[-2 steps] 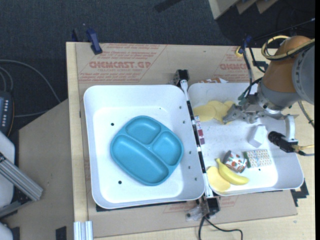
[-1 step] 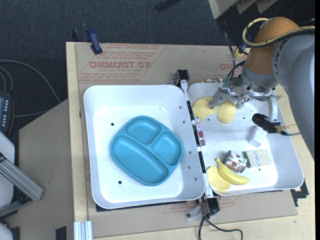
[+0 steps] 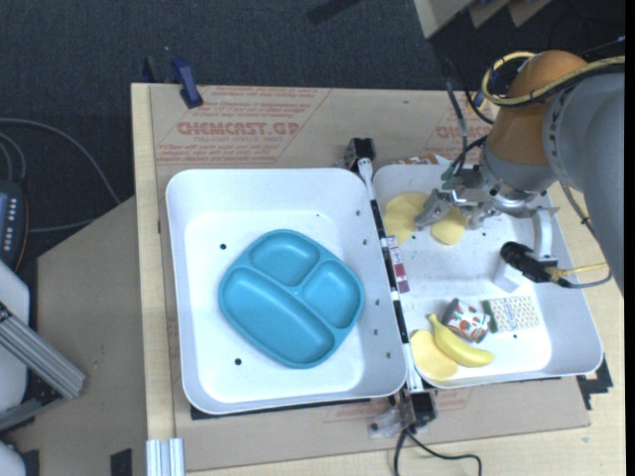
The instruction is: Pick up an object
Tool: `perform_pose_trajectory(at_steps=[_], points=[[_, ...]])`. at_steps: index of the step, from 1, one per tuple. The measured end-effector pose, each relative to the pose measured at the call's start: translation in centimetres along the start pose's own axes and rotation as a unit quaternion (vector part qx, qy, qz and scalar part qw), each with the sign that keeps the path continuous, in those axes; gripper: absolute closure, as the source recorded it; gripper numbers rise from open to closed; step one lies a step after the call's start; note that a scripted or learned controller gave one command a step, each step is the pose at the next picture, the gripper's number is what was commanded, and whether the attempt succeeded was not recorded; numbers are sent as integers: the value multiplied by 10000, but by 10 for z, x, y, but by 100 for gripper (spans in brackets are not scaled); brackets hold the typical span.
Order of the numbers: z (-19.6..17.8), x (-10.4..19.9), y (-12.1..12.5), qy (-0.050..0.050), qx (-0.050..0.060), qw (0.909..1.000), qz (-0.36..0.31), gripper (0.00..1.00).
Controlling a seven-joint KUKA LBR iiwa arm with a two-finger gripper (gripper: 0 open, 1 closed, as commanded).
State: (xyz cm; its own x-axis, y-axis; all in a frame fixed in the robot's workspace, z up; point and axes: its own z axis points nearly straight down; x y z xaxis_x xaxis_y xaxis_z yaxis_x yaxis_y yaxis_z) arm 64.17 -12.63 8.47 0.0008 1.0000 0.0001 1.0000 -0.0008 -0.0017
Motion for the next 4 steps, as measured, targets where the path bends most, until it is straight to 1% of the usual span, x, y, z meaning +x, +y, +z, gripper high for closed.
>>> perform_pose_trajectory(at_steps=[1,2,3,4], points=[[-10,0,1,-5,-14,10000,0,100],[-10,0,1,-4,-12,10000,1,0],[-1,-1,15,-6,-20,10000,-11,0],[0,31,-12,3,-2,10000,-8,0]])
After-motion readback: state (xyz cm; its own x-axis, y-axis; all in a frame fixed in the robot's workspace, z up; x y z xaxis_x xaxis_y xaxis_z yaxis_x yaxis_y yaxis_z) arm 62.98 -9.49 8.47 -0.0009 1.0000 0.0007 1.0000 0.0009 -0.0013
